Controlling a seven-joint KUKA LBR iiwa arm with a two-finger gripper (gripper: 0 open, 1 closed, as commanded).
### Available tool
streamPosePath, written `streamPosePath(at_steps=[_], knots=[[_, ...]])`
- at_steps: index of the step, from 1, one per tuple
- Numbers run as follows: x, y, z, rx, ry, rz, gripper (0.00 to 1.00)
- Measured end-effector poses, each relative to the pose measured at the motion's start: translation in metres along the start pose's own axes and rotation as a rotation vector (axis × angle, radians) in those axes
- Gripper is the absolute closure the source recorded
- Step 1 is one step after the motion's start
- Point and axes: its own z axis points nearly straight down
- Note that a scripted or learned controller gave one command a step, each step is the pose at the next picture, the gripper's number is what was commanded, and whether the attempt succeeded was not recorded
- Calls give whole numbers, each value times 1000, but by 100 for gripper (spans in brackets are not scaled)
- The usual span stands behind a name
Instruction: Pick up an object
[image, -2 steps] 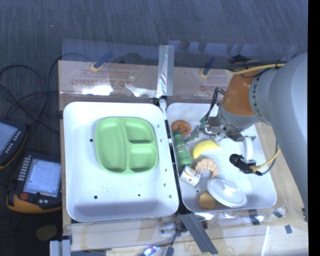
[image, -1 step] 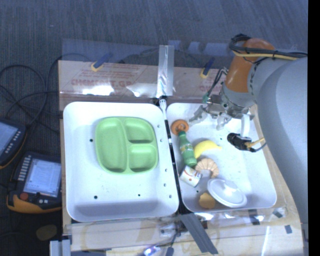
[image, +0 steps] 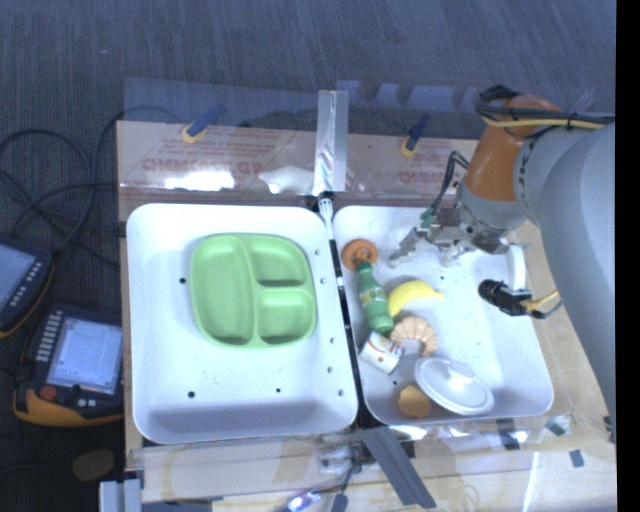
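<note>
Although the grey arm (image: 575, 190) covers the far right corner of the right bin (image: 505, 345), the claw (image: 424, 248) can be made out over that bin's far end, its two metal fingers spread wide with nothing between them. Things to pick up lie in a crowded cluster along the bin's left side. An orange round piece (image: 358, 252) sits farthest, touching the top of a green bottle (image: 376, 305). A banana (image: 413, 295) lies just right of the bottle, and a tan pastry-like toy (image: 417, 332) is nearer still. A small white can (image: 381, 352) shows red marks on its label, too small to read. A white bowl (image: 455, 386) partly hides a brown ball (image: 413, 402) at the near edge. A green divided plate (image: 253, 290) lies in the left bin (image: 160, 340). Reddish print on the cardboard (image: 200, 160) at the counter's far side is washed out by glare. A handheld screen (image: 75, 360) lies on the floor at left.
</note>
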Motion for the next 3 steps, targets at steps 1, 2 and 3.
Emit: streamPosePath(at_steps=[1,2,3], knots=[[39,-73,-3,2,3,-80,0],[39,-71,-12,-1,5,-79,100],[39,-71,-12,0,5,-79,0]])
